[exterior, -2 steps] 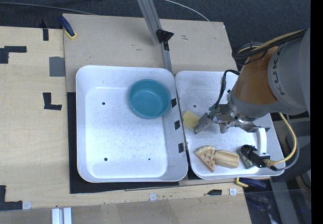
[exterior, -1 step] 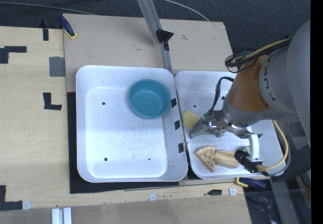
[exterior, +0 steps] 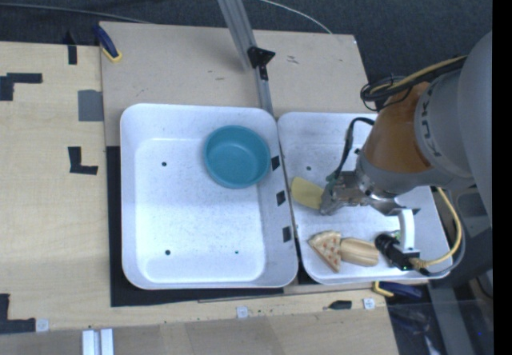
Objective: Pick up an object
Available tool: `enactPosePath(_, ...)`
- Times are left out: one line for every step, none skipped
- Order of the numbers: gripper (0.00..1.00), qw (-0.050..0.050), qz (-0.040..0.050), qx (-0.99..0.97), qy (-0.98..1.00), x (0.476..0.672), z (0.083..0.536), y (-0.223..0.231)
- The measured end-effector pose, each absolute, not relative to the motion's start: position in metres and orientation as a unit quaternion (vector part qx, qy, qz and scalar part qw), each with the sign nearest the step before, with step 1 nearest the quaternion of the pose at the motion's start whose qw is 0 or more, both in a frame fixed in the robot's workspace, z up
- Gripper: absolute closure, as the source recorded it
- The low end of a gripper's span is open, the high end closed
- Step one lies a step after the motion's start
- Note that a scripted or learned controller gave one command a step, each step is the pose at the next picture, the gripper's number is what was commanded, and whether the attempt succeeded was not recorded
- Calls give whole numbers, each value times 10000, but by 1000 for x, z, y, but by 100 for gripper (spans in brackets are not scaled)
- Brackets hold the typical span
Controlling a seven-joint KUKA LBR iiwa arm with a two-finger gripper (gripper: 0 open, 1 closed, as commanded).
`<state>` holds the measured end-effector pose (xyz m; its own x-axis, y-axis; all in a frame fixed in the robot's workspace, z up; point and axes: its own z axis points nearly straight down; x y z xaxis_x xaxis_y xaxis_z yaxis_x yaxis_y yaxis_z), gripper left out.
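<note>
A blue bowl (exterior: 237, 156) sits in the far right part of my left bin (exterior: 152, 209). Black tape marks (exterior: 80, 160) dot the wooden desk (exterior: 48, 225) at left.

Blue bowl (exterior: 237, 155) in left bin (exterior: 152, 265); pincer (exterior: 330, 200) low in right bin (exterior: 320, 133), touching yellow piece (exterior: 304, 191).

On the tabletop (exterior: 184, 57) two shallow white plastic bins sit side by side. The left bin (exterior: 160, 265) holds a round blue bowl (exterior: 237, 156) near its back right corner. The right bin (exterior: 316, 133) holds a yellow wedge (exterior: 304, 190) at its left, and a pizza slice toy (exterior: 326, 249) beside a tan bread piece (exterior: 358, 252) near the front.
</note>
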<state>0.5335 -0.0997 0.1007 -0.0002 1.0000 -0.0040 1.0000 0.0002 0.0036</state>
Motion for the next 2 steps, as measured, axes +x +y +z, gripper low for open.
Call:
enactPosePath(100, 10, 6, 7070, 7072, 528, 159, -106)
enactPosePath(100, 21, 13, 7065, 7077, 525, 221, -104)
